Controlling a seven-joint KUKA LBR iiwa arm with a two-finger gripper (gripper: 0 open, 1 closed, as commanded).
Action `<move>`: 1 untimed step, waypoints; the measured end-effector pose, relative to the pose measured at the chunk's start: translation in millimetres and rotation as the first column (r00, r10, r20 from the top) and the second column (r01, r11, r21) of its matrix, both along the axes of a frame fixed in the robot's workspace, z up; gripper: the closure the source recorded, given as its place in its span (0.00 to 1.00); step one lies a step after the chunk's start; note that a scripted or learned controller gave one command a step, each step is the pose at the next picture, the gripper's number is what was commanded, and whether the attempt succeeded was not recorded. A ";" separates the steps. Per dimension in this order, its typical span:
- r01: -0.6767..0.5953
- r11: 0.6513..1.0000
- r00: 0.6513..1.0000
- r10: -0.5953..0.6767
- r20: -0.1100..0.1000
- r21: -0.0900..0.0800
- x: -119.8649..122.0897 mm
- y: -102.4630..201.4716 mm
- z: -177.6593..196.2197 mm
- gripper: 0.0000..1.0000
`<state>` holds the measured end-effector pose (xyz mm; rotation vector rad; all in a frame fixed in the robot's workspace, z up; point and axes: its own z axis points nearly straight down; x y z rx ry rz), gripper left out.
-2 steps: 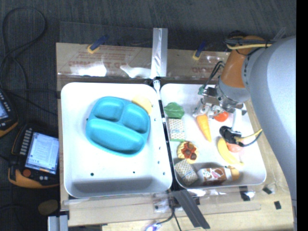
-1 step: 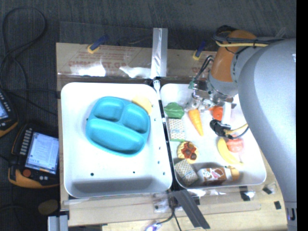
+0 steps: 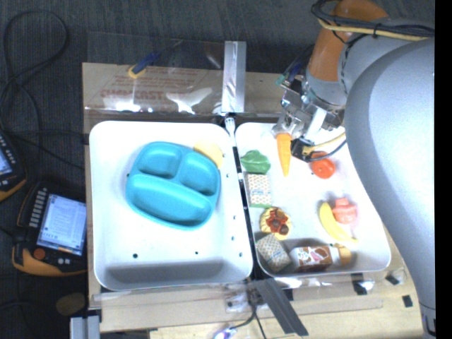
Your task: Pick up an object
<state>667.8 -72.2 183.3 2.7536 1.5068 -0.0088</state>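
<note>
A grey KUKA arm (image 3: 395, 119) with an orange band reaches in from the right over two shallow white bins on a desk (image 3: 106, 83). The left bin (image 3: 113, 260) carries a blue divided tray (image 3: 173, 183), with a small yellow piece (image 3: 209, 151) touching its upper right corner. In the right bin (image 3: 374, 253) lie a brown bottle (image 3: 316, 257), a banana (image 3: 330, 222) touching a pink toy (image 3: 344, 210), a green leafy toy (image 3: 255, 162), a small pizza (image 3: 275, 221) and a red tomato (image 3: 323, 167). The jaws (image 3: 291, 127) sit low at the bin's far end, just above an orange carrot (image 3: 283, 154); whether they are apart or together cannot be told.
</note>
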 end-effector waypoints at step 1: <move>0.384 0.923 0.923 -0.384 0.001 -0.001 -0.2 47.0 -0.6 1.00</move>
